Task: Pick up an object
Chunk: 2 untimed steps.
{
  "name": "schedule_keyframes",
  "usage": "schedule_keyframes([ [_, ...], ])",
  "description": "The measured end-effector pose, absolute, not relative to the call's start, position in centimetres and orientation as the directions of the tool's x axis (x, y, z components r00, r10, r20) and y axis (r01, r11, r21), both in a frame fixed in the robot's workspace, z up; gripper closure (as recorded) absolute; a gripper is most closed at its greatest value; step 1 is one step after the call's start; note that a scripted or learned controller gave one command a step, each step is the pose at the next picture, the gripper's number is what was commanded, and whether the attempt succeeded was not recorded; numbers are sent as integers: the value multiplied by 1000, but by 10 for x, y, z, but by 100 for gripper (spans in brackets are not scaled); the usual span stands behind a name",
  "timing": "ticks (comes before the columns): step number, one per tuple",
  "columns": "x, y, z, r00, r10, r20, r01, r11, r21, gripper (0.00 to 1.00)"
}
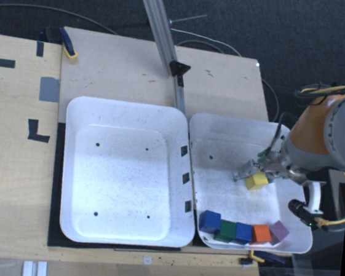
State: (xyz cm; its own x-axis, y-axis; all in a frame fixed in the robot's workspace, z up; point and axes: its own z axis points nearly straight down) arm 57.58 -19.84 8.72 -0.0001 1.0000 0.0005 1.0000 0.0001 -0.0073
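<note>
I am reaching in over the right shallow white plastic bin [222,137], and my fingers [254,174] are hanging above its middle, closer to its far right part. A small yellow cube [256,181] is sitting right at my fingers, touching them, and it looks to be caught between them, though the grey metal tips are blurring into the block and I cannot tell for certain how narrow the gap is.

Along the near wall of that same right bin, 5 more blocks are lying in a row, touching or nearly so: a blue cube [210,220], a green cube [228,229], a second blue cube [243,231], an orange cube [262,233] and a purple cube [279,230] at the row's right end. The yellow cube is sitting well apart from that row, further from the near wall.

The left shallow white plastic bin [120,159] is lying just beside the right bin, their rims touching. Both are resting on the pale wooden tabletop [112,65].
</note>
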Motion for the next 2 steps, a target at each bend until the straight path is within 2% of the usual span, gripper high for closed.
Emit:
schedule_keyframes([
  [1,577,-198,101,-2,1000,0,1000,2,-4,100],
  [2,593,-123,145,-9,1000,3,1000,9,3,100],
])
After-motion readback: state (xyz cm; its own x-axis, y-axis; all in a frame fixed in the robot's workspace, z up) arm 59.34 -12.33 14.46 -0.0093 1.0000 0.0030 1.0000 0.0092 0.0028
